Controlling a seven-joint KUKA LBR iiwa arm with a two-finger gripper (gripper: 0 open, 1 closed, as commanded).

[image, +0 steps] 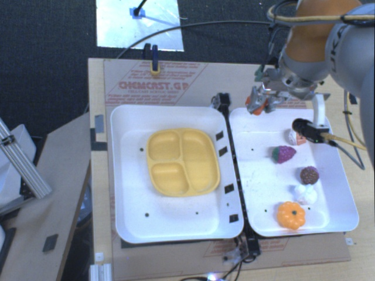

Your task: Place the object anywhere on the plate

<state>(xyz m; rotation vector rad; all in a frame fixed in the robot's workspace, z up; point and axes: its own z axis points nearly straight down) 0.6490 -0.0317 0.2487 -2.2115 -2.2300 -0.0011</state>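
Note:
A yellow plate (pixel 182 161) with several compartments lies in the left bin (pixel 132 215). The right bin (pixel 340 212) holds several small toy foods: a pink-and-white piece (pixel 293 137), a magenta berry (pixel 283 154), a dark maroon berry (pixel 309 175), a white lump (pixel 305 194) and an orange pumpkin (pixel 291 214). My gripper (pixel 263 102) hangs over the far left corner of the right bin, above and apart from the toys. A small orange-red patch shows at its tip; I cannot make out what that is.
A black clip and white bracket (pixel 313 124) with a cable hang from the arm over the right bin's far side. Black clamps (pixel 225 151) line the seam between the bins. A blue-and-yellow clamp (pixel 153 60) stands at the bench's back edge.

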